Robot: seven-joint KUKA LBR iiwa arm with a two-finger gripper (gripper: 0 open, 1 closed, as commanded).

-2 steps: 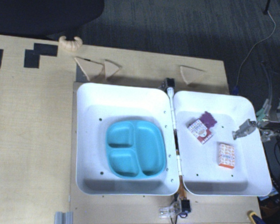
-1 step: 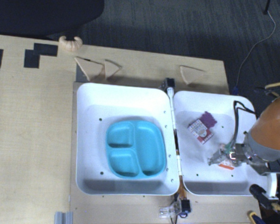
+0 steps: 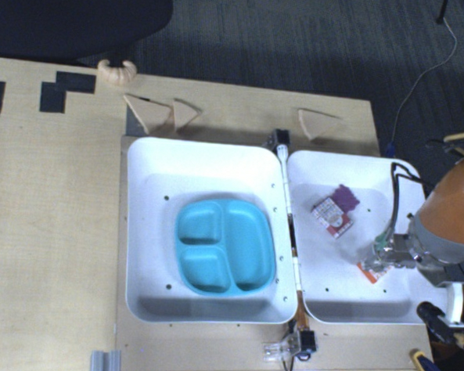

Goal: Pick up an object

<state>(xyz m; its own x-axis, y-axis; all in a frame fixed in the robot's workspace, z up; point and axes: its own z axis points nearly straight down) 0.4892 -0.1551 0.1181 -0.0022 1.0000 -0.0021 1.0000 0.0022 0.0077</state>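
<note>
A small boxy object (image 3: 331, 216), white with red print, lies in the right bin (image 3: 343, 297) with a purple piece (image 3: 345, 199) touching its upper right corner. A small red-orange item (image 3: 368, 271) rests on the bin floor further right. My gripper (image 3: 381, 255) reaches in from the right and hangs low just above that red-orange item. The grey arm with its orange band (image 3: 454, 206) stands over the bin's right edge. Nothing shows between the fingers.
The left bin (image 3: 148, 215) holds a turquoise tray (image 3: 225, 245) with three compartments. A black divider strip (image 3: 286, 215) runs between the two bins. Cables trail along the right bin's far right side and below the bins' front edge.
</note>
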